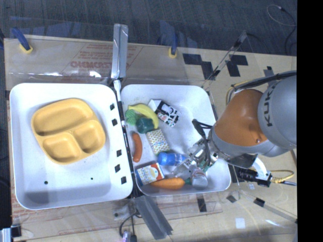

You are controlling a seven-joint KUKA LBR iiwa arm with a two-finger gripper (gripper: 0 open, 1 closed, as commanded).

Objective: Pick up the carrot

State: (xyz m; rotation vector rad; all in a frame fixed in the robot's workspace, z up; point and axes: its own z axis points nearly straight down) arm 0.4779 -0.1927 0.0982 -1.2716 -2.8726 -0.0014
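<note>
Yellow 3-section tray in left bin; right bin w/ banana, sausage, blue bottle.

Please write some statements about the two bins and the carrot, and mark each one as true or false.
1. The carrot lies in the right bin, near its front wall. True.
2. The yellow divided tray sits in the right bin. False: it sits in the left bin.
3. The claw is over the right bin. True.
4. The carrot is between the fingers of the claw. False: it lies on the bin floor, apart from the claw.
5. The banana lies next to the carrot. False: it is toward the back of the bin, with other items between them.
</note>
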